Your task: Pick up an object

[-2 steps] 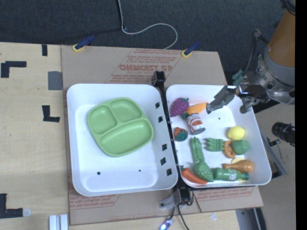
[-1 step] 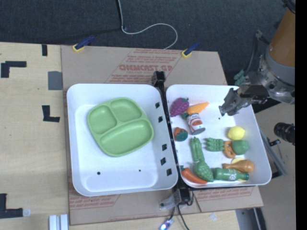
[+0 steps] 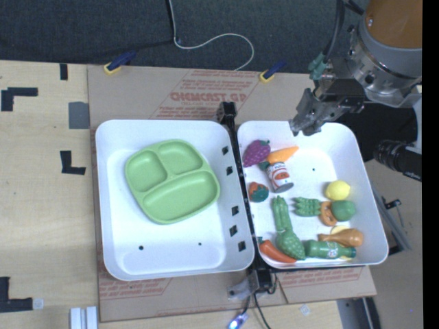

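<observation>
The end effector (image 3: pixel 304 125) hung at the upper right of the frame, over the far rim of the right bin (image 3: pixel 363 163), below the grey wrist and orange band of the arm (image 3: pixel 391 19). Whether it was wide or narrow could not be told from this angle, and nothing showed in its grasp.

The right bin held the toy food. Nearest the end effector, in the bin's upper left part, lay a purple grape bunch (image 3: pixel 256 152), a small carrot (image 3: pixel 284 153) just beside it, and a red-labelled can (image 3: pixel 279 175) below the carrot. A small red and green piece (image 3: pixel 258 192) sat lower, near the divider. A yellow lemon (image 3: pixel 337 190) rested toward the right wall, with a green round fruit (image 3: pixel 343 210) touching an orange piece just under it. A green corn-like piece (image 3: pixel 280 214) stood in the middle, a green bottle (image 3: pixel 329 250) lay along the near wall, and an orange-red pepper (image 3: pixel 274 251) lay at the lower left corner.

The left bin (image 3: pixel 113 204) carried a green divided plate (image 3: pixel 172 180), lying flat and turned at a slant. Both bins sat on a cardboard sheet (image 3: pixel 199 91) on the counter (image 3: pixel 41 204), and a white cable (image 3: pixel 206 45) looped across the dark area at the top.
</observation>
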You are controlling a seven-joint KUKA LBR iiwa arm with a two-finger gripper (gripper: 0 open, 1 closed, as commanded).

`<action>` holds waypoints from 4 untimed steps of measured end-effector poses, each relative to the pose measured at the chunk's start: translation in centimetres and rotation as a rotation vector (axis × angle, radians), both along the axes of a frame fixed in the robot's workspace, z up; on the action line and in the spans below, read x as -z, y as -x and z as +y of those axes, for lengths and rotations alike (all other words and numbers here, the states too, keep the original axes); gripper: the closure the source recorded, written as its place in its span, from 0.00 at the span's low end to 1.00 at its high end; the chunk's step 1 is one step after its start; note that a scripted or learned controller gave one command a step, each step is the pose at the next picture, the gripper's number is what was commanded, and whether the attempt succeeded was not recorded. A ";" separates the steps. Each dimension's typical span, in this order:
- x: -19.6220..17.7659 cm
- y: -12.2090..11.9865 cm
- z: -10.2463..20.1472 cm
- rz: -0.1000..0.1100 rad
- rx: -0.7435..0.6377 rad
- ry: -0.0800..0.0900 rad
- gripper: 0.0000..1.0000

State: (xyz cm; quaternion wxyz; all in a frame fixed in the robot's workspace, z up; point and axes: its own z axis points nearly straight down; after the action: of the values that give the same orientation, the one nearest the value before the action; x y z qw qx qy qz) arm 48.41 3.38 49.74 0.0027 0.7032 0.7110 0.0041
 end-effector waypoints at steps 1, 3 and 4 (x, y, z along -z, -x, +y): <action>-3.9 0.0 4.2 0.007 0.007 0.002 1.00; 13.2 0.2 11.5 0.023 0.007 0.006 1.00; 11.5 0.1 11.4 0.014 0.008 0.003 1.00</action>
State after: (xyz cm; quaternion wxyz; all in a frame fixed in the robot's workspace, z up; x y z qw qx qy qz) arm 48.33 14.76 38.22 -0.0012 0.7060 0.7082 -0.0019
